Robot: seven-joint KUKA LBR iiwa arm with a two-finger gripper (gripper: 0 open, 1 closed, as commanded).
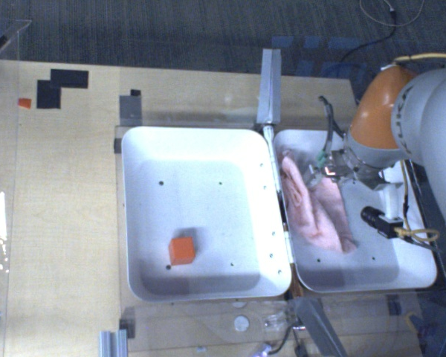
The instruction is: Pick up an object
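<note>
Where the two shallow white bins sit side by side: one small orange cube (182,251) in the left bin (208,143), one crumpled pink cloth (312,207) in the right bin (372,274). One two-finger gripper (328,166) low over the cloth's upper edge. Jaw state impossible to tell.

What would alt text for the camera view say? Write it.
The grey arm's hand is down on a pink cloth in the right white bin. An orange block lies in the left bin.

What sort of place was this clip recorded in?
Most likely a robotics lab bench set up for bin picking: two shallow white bins on a wooden bench, an industrial arm, and loose test items like an orange block.
</note>
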